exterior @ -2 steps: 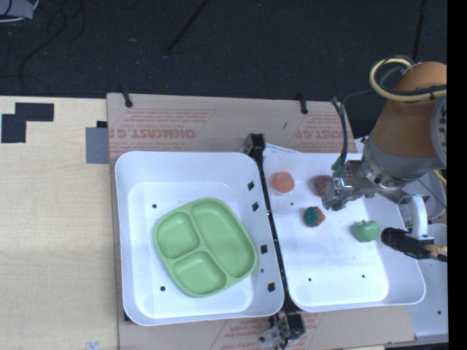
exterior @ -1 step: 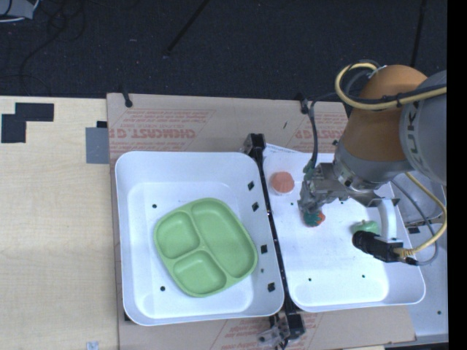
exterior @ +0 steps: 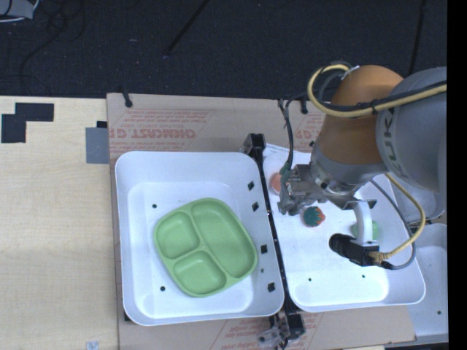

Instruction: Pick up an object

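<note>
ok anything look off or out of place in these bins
Nothing spilled or broken stands out. The green divided plate lies flat but turned at an angle in the left bin. In the right bin a small green and red object sits beside the gripper, with an orange item partly hidden behind it.

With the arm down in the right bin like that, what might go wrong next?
1. The gripper sits close to the divider between the white bins, so it may bump it.
2. The small green-and-red ball lies beside the gripper, so a grab may miss.
3. The arm hides part of the bin, so other objects may get knocked.
</note>
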Controlling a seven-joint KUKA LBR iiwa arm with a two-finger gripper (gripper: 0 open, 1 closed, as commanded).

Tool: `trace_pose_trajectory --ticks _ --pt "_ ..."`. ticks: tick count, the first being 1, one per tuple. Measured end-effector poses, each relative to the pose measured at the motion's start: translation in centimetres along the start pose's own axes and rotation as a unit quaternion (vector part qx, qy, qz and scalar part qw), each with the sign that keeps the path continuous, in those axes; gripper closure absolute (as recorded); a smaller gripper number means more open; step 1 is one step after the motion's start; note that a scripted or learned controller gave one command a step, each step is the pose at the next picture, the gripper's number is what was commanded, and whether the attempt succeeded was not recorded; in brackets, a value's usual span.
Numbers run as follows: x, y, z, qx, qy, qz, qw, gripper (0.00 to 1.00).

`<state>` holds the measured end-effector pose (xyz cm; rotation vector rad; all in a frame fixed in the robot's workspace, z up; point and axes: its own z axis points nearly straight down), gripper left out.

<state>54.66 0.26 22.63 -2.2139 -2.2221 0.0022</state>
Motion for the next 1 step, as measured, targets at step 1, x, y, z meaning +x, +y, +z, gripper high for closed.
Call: trace_pose_trajectory --ticks 1 --pt "6.20 0.87 0.19 0.000 0.000 -0.001 1.0000 1.00"
